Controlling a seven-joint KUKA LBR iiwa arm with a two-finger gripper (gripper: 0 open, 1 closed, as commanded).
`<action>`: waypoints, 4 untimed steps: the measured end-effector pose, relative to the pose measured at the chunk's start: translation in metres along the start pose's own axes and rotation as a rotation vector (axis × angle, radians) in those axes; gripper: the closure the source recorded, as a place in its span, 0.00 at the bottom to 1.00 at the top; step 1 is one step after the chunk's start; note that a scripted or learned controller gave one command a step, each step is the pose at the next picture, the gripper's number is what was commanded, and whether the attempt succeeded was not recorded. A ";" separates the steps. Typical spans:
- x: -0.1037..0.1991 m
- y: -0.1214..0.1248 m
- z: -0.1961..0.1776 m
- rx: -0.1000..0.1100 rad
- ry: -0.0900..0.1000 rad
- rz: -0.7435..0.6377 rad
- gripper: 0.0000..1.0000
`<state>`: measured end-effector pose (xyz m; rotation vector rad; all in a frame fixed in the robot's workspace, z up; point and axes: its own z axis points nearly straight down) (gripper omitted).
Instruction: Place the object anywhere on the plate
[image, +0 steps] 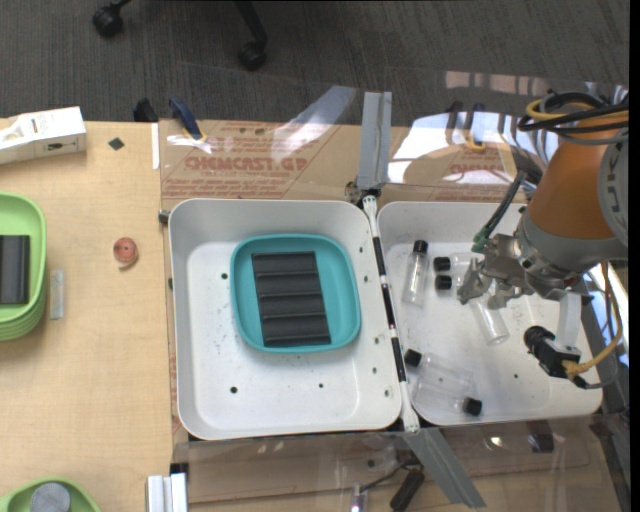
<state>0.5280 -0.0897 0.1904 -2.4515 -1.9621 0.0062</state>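
1. The left bin (200, 390) holds a teal plate (296, 292), set a little toward 12 o'clock of the bin's middle. A black ribbed block (290, 298) lies on the plate and covers most of its flat centre.

2. The right bin (510, 395) touches the left bin along their shared rim. Several small clear vials with black caps lie scattered in it.

3. One clear vial (414, 272) lies at about 10 o'clock in the right bin, its black cap pointing toward 12 o'clock. Two loose black caps (442, 274) sit just beside it, on its 3 o'clock side.

4. Another clear vial (440, 368) lies at about 7 o'clock in that bin, hard to make out against the white floor. A black cap (472, 406) rests near the 6 o'clock rim.

5. The arm (580, 190) reaches over the right bin from 3 o'clock. Its gripper (484, 285) hangs near the bin's middle.

6. A clear vial (492, 322) lies just at 6 o'clock of the gripper tip; it may be touching the fingers, but glare blurs this. I cannot tell whether the gripper is released or clenched.

7. On the bench at 9 o'clock of the bins sit a green tray (22, 262) and a small red disc (124, 250).
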 end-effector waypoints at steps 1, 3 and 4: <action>0.000 0.000 0.000 0.000 0.000 0.000 0.00; -0.101 0.039 -0.007 -0.002 0.000 -0.053 0.00; -0.121 0.047 -0.094 -0.002 0.000 -0.043 0.00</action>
